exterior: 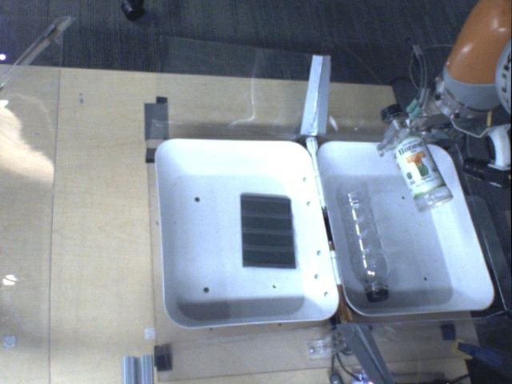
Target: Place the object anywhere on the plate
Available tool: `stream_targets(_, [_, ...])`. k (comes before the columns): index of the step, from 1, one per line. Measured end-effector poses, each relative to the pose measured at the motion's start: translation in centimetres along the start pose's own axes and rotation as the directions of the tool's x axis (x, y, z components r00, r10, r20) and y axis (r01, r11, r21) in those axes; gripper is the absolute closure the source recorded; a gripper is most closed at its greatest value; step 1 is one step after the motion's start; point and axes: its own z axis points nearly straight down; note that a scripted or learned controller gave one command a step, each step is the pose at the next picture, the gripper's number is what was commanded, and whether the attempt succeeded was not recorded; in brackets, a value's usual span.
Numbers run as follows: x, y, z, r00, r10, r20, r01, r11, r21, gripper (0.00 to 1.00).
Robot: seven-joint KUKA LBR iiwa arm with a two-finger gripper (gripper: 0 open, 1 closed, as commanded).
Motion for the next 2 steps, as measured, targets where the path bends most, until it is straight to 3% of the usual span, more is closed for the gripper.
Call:
stream_targets(1, [4.5,1.1,-4.9,0.989,-0.149,-0.001,0.149,0.989,-0.001,1.00])
stream_targets(2, [4.6,1.3,-6.1,0.988,-0.154,0.002,0.154,0.988,-0.007,1.00])
